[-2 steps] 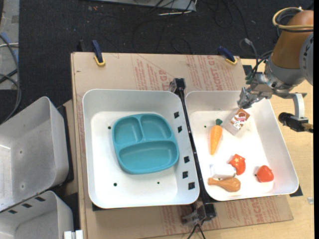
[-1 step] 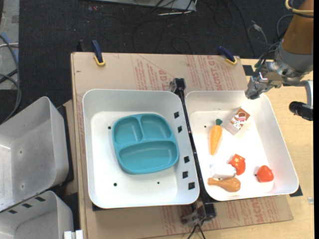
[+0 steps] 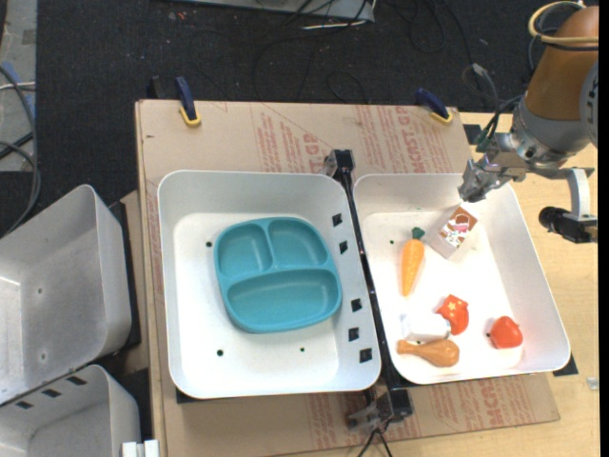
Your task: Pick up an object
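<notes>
The right bin holds several toy foods: an orange carrot, a small white carton, a red pepper, a red tomato, a brown drumstick and a small white piece. My gripper hangs above the bin's far right corner, just up and right of the carton. Nothing shows between its fingers.
The left bin holds a teal divided plate. Black clips join the two bins at the middle. Blue and yellow clamps pin the cardboard base at the back. Grey tubs stand at the far left.
</notes>
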